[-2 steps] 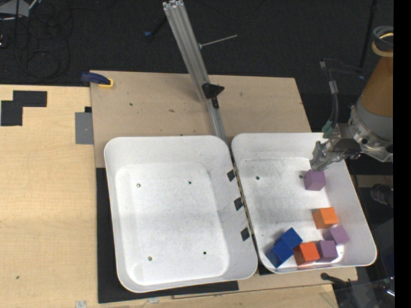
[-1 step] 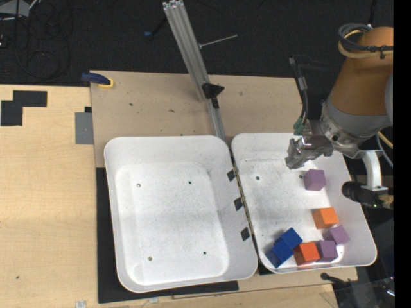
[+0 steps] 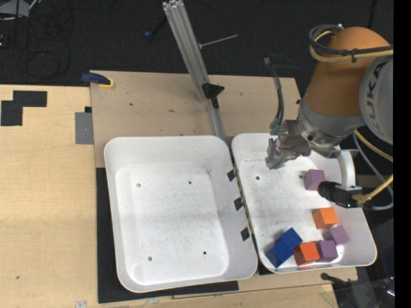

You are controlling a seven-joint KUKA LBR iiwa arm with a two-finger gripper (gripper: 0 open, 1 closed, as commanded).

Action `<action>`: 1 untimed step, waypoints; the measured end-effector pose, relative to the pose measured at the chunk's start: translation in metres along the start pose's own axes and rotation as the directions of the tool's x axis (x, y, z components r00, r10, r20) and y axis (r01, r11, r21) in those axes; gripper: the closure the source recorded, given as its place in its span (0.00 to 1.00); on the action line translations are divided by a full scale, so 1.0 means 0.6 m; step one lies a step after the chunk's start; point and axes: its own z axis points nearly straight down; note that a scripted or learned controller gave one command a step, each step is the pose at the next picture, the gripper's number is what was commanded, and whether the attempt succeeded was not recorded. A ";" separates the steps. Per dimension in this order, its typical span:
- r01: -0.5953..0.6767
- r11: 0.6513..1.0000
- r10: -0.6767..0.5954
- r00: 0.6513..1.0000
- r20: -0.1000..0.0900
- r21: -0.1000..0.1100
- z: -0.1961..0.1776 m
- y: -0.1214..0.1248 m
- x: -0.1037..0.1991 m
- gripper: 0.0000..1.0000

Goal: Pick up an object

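Note:
The right bin [image 3: 276, 191] holds several small blocks. A purple block [image 3: 314, 179] lies near its right side, an orange block [image 3: 325, 217] below it. Along the bin's near edge sit a blue block [image 3: 283, 246], a second orange block [image 3: 307, 253] and two purple blocks [image 3: 333, 242]. My gripper [image 3: 277, 155] hangs over the far part of the right bin, left of the upper purple block and apart from it. I see nothing between its fingers.
The left bin [image 3: 170, 210] lies beside the right one, with black clips [image 3: 237, 203] along the shared edge. A slanted metal rail [image 3: 192, 63] rises behind the bins. A black cable part [image 3: 339, 194] hangs over the right bin's right rim.

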 end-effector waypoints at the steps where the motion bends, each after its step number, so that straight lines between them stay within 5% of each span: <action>1: 0.000 1.000 0.000 1.000 0.001 -0.003 0.021 0.041 0.084 1.00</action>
